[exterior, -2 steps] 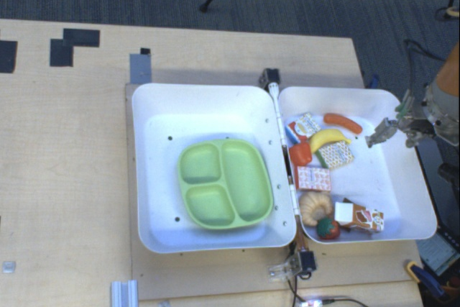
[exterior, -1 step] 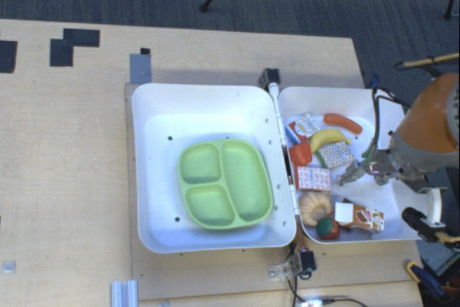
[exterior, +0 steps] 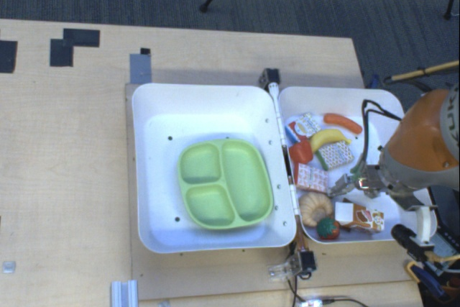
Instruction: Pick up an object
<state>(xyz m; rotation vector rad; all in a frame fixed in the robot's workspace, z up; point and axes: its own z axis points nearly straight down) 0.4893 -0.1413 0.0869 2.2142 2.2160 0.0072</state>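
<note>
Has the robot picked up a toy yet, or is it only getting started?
Nothing looks picked up yet. The pincer is down in the right bin among the toy food, beside the croissant, but I cannot see anything in it. The green tray in the left bin holds nothing. Grabbing and lifting remain.

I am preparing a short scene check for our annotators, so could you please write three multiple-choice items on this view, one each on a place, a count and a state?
1. Where does the green tray lie?
A. left bin
B. right bin
C. bare bench

2. How many compartments does the green tray have?
A. two
B. three
C. five

3. Where is the end effector?
A. over the left bin
B. over the carpet
C. over the right bin, among the toy foods

Answers: 1 A, the tray sits inside the left bin. 2 B, two small wells and one long one show. 3 C, it hangs over the right bin near the croissant.
</note>
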